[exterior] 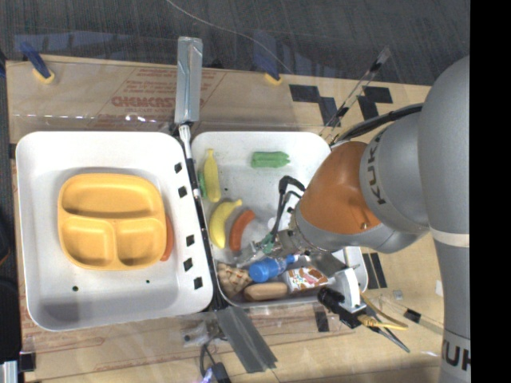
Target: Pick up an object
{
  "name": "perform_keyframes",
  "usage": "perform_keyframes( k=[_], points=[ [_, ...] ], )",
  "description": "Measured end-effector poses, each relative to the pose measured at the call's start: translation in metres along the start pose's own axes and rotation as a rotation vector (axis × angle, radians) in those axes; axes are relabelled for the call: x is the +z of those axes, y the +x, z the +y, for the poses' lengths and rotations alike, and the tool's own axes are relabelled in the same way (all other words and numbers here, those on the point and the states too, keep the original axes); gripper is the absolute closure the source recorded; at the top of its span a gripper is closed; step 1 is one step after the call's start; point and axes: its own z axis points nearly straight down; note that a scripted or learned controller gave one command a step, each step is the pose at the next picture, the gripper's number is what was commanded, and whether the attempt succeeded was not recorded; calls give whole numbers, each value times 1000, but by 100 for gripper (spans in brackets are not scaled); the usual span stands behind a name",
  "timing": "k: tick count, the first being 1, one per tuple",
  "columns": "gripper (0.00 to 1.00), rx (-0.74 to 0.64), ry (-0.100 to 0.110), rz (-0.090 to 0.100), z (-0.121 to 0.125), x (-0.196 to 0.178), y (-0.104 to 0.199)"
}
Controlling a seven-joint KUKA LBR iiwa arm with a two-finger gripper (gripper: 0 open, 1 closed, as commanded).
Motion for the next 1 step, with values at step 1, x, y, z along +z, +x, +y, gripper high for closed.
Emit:
perform_keyframes(
  k=[1],
  points=[
    [0,24,6,2,48,1,14]
  ],
)
